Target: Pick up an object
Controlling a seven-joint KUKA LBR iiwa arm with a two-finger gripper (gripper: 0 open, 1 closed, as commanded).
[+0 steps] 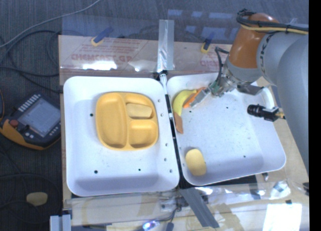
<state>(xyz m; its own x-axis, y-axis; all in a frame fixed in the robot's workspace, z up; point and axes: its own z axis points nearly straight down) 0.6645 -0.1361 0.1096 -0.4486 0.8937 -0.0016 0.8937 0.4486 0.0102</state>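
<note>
Since our gripper point(193, 99) sits at the banana's point(180, 102) three o'clock, grip state hard to tell, we'd straddle it squarely before squeezing.

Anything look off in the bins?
Mostly tidy. One oddity: an orange strip lies along the right bin's left wall beside the yellow fruit, half up the divider rather than flat. The tray sits square in the left bin.

I am reaching in from the right with my grey arm point(288, 69), the orange band point(248, 42) bending above my wrist at the far right. My gripper point(198, 96) is pointing left and slightly down, tilting low.
</note>
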